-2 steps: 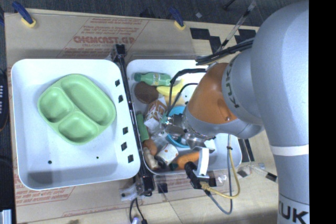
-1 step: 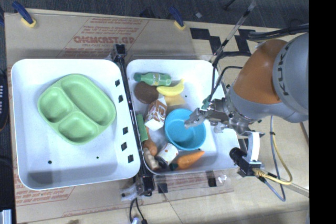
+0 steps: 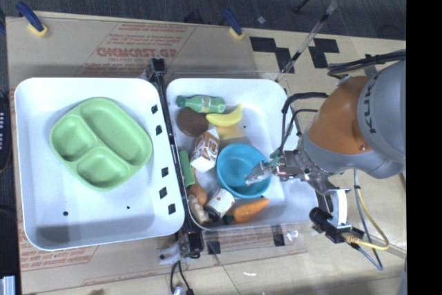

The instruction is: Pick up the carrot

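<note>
The orange carrot [image 3: 251, 208] lies on its side near the front wall of the right bin [image 3: 273, 97], just below the blue bowl [image 3: 235, 162]. My gripper [image 3: 259, 172] hangs over the right rim of that bowl, a short way up from the carrot and apart from it. The grey arm with its orange band [image 3: 335, 124] reaches in from the right.
The right bin also holds a green bottle [image 3: 201, 103], a banana [image 3: 226, 117], a brown round item [image 3: 191, 122], a small carton [image 3: 206, 150] and a few small items beside the carrot. In the left bin [image 3: 41, 217] sits a green divided plate [image 3: 101, 141].
</note>
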